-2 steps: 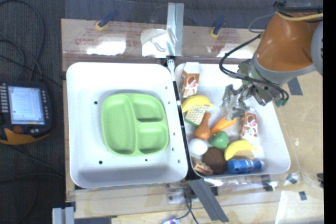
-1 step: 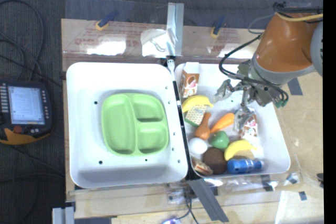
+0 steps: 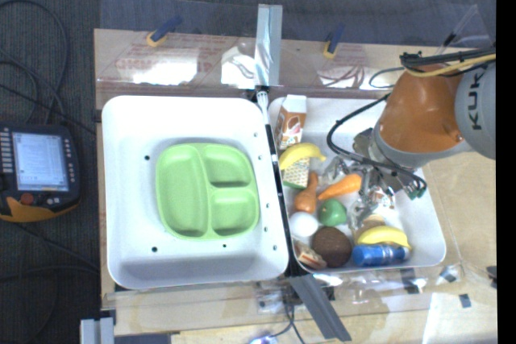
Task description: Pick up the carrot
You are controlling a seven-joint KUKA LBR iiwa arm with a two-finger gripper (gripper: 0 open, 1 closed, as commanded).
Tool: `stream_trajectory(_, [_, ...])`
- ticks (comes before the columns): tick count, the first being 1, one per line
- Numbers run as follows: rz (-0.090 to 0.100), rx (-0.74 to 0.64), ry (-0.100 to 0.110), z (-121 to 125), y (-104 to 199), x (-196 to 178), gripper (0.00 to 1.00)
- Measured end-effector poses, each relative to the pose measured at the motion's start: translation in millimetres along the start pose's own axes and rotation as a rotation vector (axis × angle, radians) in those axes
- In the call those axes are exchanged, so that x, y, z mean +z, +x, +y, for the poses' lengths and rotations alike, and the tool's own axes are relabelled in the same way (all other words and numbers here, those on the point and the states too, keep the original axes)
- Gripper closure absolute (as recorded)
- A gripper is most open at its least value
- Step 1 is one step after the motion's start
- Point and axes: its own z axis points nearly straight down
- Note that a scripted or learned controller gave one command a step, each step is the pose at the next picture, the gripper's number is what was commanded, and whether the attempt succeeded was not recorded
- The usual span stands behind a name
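Roughly in the middle of the right bin lies the carrot, resting on top of the other toy food with its long axis running left to right and tilted, the right end a little farther back than the left. Just to its right is the gripper, low over the bin under the orange band of the arm; whether its fingers are apart or together cannot be told, since the metal parts there blur into a tangle. No part of the carrot can be seen between them, so it does not look held.

Around the carrot the pile is tight: a green ball touches it on the near side, a brown pear-like piece lies at its left end, and a yellow banana sits just beyond, to the far left. A brown round fruit and a second banana lie nearer.

Judging from this, the carrot lies left of the gripper and almost end-on to it, so a grasp would likely need the fingers to close across the carrot's width, near to far, after a short shift left.
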Motion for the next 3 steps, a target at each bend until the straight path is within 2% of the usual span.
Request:
stream_trajectory(1, [0.000,0.000,0.000,1,-1,-10,1.00])
stream_trajectory(2, [0.009,0.239,-0.006,74,0,-86,1.00])
stream_trajectory(3, [0.008,0.238,-0.005,74,-1,-94,1.00])
